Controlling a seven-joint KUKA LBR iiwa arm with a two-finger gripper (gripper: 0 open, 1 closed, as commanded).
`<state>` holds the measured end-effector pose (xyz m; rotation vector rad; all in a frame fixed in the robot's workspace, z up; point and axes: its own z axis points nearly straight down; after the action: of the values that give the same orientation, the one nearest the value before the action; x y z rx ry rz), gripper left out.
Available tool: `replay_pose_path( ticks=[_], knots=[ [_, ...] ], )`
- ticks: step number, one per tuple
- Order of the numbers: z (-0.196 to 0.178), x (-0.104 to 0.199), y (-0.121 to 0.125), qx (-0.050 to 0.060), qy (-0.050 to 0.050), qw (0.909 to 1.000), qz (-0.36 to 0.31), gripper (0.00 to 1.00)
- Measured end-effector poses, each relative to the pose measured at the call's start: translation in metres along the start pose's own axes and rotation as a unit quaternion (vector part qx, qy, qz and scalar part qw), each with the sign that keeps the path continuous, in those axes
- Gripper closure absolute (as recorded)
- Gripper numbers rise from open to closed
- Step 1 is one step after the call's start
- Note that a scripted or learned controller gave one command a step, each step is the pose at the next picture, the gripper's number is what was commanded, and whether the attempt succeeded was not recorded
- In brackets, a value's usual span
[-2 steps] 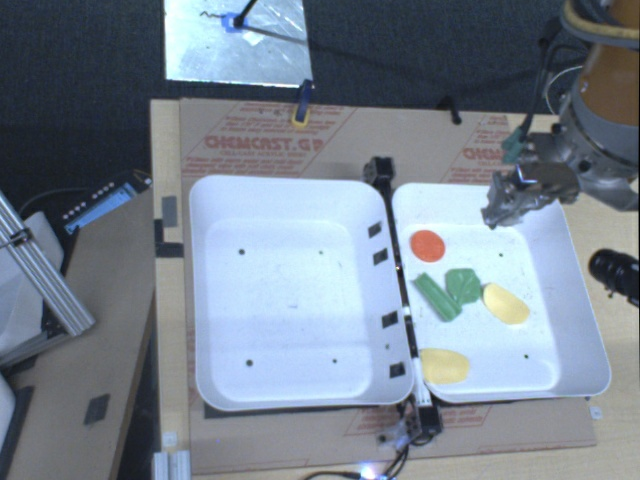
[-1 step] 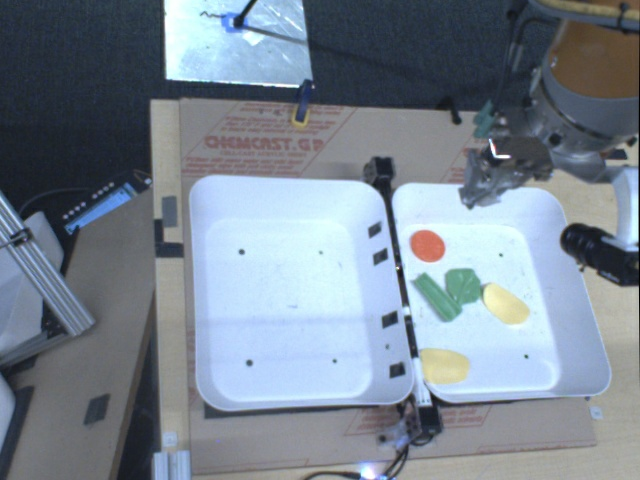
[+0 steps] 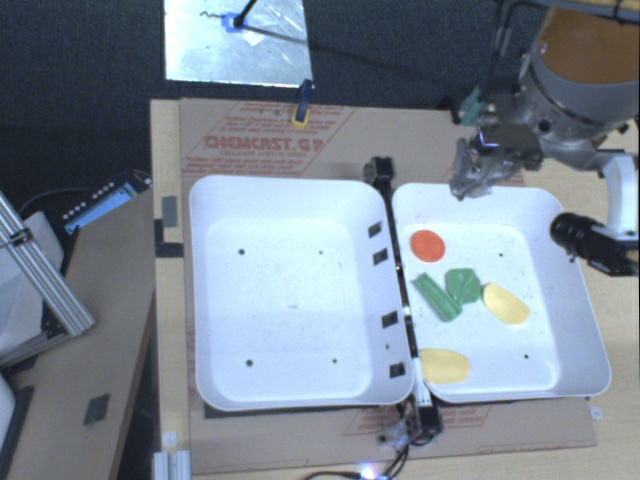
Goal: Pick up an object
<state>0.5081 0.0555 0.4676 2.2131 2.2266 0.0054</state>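
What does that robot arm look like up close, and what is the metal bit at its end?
The arm is a thick rounded limb, grey with a broad orange band above the wrist. Thin cables loop along its upper side, and a small green part sits at its left. At its tip is the claw, a compact piece of grey metal. A black cylinder juts out lower down.

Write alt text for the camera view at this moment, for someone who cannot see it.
The gripper hangs over the far rim of the right bin, which holds an orange disc, two green pieces and two yellow pieces. The left bin sits alongside it.
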Motion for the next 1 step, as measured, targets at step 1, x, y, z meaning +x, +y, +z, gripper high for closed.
replay_pose_path(
  ticks=[1],
  knots=[
    [-0.0314, 0.0279, 0.0058, -0.001, 0.000, 1.0000, 0.000, 1.00]
  ],
)
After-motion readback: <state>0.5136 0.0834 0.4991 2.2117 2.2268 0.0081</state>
